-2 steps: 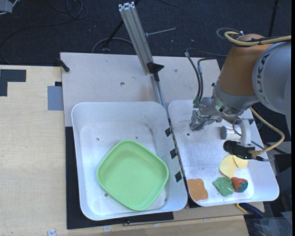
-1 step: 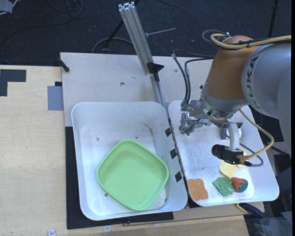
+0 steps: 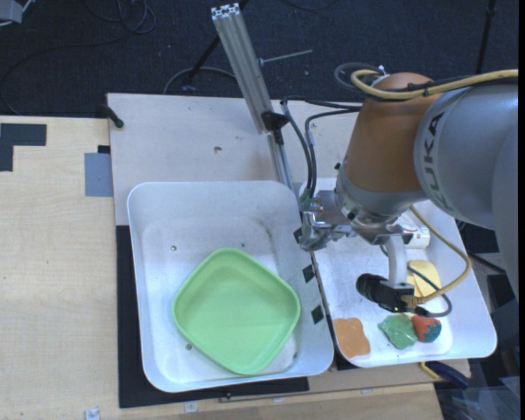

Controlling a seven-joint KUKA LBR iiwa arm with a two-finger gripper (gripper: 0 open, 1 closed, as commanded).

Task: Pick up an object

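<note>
Pick not yet achieved. The gripper [image 3: 318,228] is at frame centre, over the right bin's [image 3: 346,278] left wall; whether it is spread or closed cannot be told. The green plate [image 3: 236,309] at lower centre and the orange piece [image 3: 352,336] at lower right lie apart from it.

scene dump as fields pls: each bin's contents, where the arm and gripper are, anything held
left bin: green plate, toward the bottom end in the view
right bin: orange piece, green item, red item, yellow item, all toward the bottom end
arm: in from the right, above the right bin
gripper: by the wall between the two bins
held: nothing visible
</note>
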